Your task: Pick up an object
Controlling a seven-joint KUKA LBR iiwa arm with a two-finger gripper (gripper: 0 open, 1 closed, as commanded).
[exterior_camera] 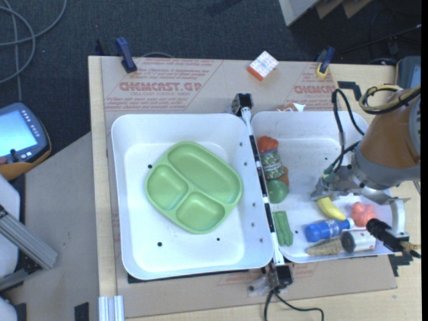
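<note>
a yellow banana (331, 208) is lying in the right bin (301, 129) beside a blue bottle (326, 230) and a pink toy (363, 213), with the gripper (332, 187) hovering just above it, fingers' spread impossible to tell.

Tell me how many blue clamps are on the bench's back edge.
2: one blue clamp at the back left, another at the back right. Others may be hidden.
</note>
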